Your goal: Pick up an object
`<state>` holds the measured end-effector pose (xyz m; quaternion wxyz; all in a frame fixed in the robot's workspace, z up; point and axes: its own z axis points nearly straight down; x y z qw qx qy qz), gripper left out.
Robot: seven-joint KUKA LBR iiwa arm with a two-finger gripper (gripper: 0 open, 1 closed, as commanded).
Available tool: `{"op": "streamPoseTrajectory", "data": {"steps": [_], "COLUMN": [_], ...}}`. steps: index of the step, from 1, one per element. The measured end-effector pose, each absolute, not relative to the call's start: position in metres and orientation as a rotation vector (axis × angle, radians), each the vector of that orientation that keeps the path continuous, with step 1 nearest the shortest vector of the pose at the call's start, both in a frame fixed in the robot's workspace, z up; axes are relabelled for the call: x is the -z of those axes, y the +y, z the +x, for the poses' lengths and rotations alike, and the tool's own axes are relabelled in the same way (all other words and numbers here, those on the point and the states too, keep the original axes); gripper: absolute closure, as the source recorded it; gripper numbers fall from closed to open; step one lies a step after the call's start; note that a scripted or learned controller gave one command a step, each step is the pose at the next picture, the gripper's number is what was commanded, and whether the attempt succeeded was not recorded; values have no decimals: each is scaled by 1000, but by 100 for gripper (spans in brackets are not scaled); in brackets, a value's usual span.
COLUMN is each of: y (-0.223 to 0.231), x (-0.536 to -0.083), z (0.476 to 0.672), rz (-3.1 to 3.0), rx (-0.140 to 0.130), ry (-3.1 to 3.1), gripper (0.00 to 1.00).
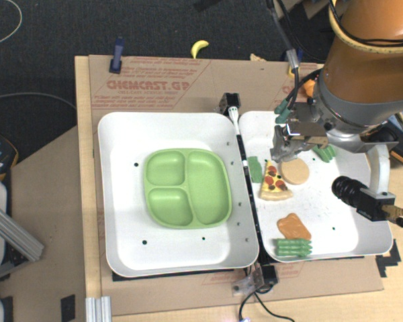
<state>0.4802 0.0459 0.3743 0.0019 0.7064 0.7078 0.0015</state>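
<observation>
You see the arm (pixel 369 52) reaching over the right bin (pixel 369 237), its gripper (pixel 287 149) low at the bin's ten o'clock; whether it is clenched or released, you cannot tell. The pizza slice (pixel 274 182) lies just at its six o'clock, beside a round cookie (pixel 296 173).

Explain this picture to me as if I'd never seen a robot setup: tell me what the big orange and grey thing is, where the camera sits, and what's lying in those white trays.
The big orange and grey thing is a robot arm, reaching in from the right. At its end is a pincer for picking things up. The one camera sits above the bench and looks down at a slant.

Two shallow white bins sit side by side. The left bin holds a green divided plate. The right bin holds toy food: a pizza slice, a round tan cookie, an orange-brown piece and green beans.

The pincer hangs over the pizza and cookie. I cannot tell whether it holds anything.
</observation>
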Motion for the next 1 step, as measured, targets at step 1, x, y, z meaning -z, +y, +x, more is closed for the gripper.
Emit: {"op": "streamPoseTrajectory", "data": {"steps": [1], "y": [19], "x": [-274], "z": [478], "rz": [2232], "rx": [15], "ry": [2221], "gripper": [100]}}
